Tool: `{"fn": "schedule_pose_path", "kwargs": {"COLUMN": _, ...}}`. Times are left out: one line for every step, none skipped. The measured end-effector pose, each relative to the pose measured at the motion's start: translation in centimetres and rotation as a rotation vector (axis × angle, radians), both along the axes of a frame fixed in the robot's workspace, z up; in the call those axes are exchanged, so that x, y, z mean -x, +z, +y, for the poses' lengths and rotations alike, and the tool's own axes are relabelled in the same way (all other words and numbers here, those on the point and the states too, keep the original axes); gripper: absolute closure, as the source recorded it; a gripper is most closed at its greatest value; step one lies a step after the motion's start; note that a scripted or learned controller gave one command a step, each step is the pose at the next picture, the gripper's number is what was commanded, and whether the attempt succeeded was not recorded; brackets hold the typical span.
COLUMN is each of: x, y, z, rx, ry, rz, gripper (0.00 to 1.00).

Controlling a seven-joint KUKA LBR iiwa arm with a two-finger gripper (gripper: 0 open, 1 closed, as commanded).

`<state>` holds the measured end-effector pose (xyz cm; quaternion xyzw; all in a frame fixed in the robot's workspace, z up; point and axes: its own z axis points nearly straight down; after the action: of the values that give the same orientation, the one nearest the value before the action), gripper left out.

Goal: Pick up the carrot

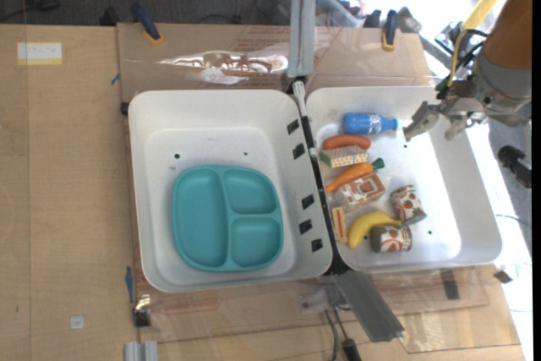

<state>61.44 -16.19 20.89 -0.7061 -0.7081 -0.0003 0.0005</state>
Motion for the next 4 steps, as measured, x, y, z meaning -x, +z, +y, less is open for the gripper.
{"fn": "schedule_pose_path", "kwargs": {"x": 1.3, "y": -11.2, "z": 6.5, "rx": 0.000, "ry": -0.228, "rz": 0.000, "gripper": 0.00}}
{"fn": "schedule_pose_path", "kwargs": {"x": 4.0, "y": -11.7, "z": 7.1, "rx": 0.001, "ry": -0.042, "rz": -0.015, "gripper": 0.00}}
{"fn": "schedule_pose_path", "kwargs": {"x": 5.7, "y": -11.7, "z": 6.9, "rx": 0.003, "ry": 0.089, "rz": -0.017, "gripper": 0.00}}
{"fn": "schedule_pose_path", "kwargs": {"x": 5.3, "y": -11.8, "z": 6.6, "rx": 0.004, "ry": 0.054, "rz": -0.017, "gripper": 0.00}}
